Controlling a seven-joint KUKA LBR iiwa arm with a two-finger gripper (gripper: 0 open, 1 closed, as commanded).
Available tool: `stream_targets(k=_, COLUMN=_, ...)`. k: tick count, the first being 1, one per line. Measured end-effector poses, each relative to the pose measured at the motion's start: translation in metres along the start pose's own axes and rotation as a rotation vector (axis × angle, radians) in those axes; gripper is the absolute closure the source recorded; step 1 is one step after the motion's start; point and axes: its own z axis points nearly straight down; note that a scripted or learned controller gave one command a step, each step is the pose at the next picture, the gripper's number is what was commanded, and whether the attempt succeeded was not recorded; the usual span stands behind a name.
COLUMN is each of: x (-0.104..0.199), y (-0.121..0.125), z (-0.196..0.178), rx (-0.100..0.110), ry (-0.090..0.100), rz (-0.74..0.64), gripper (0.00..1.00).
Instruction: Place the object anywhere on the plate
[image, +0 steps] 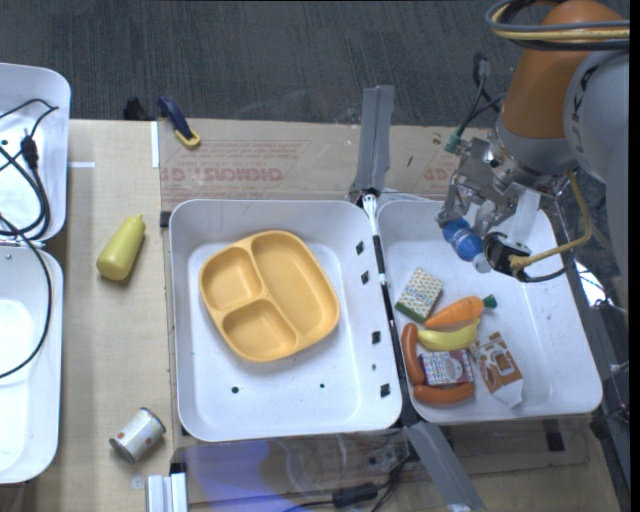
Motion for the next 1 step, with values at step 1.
stream_targets(k=1, x=0.0616, y=-0.0146, z=0.0421, rx=0.002, ry=-0.001, rz=0.197, gripper=1.00)
